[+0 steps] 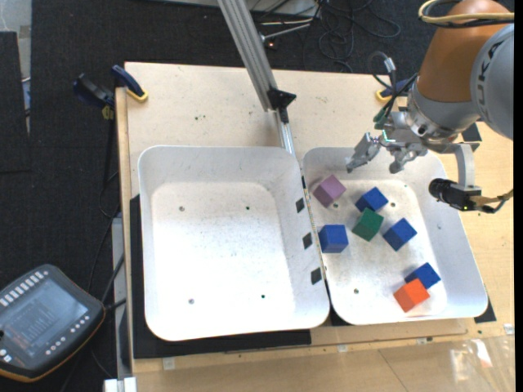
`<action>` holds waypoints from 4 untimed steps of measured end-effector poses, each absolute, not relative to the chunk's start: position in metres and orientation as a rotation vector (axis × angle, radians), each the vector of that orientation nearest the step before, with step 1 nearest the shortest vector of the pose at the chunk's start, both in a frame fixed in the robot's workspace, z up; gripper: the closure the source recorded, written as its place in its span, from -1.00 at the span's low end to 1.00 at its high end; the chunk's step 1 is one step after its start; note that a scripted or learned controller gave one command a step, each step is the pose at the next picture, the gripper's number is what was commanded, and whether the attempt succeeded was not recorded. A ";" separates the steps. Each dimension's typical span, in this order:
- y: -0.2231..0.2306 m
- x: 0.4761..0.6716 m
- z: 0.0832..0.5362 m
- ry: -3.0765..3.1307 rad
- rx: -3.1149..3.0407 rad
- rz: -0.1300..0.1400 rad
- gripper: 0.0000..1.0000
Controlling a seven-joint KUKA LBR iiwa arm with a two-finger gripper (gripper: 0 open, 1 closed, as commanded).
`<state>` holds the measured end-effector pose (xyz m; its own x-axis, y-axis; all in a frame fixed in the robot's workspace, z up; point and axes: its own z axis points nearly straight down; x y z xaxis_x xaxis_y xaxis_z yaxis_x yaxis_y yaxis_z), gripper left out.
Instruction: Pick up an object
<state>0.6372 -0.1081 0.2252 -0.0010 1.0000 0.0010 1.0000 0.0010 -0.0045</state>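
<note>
My gripper (377, 161) hangs over the back edge of the right bin (458, 251), its two fingers spread apart with nothing between them. Below it lie several cubes: a purple cube (329, 190) at the back left, a blue cube (373, 200) just under the gripper, a green cube (368, 224) touching it, another blue cube (400, 233) to the right, and a blue cube (333, 238) near the divider. An orange cube (411, 294) and a small blue cube (423, 275) sit together at the bin's front right.
The left bin (216, 235) lies beside the right one. A slanted metal pole (249, 43) comes down to the bench behind the bins. Clamps (127, 84) sit at the bench's back left corner. A teach pendant (45, 321) lies off the bench at the front left.
</note>
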 end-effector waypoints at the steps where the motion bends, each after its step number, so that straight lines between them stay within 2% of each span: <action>1: -0.108 0.638 0.227 -2.222 -2.219 0.001 -1.00; 3: -0.104 0.645 0.131 -2.224 -2.217 0.003 -1.00; 4: -0.104 0.651 0.117 -2.235 -2.232 -0.022 -1.00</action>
